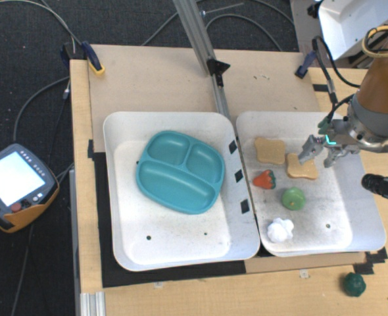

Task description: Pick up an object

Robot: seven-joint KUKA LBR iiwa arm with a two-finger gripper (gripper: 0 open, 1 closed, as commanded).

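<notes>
Toast slice lies in the right bin, beside a second slice; the gripper hovers just above it, jaws seemingly spread, gripping nothing.

We see the right bin crowded toward its left and middle: two toast pieces, a strawberry, a green ball and a white crumpled lump. Its right half lies bare. In the left bin, a teal divided plate fills the centre, leaving bare floor along the near edge.
</notes>
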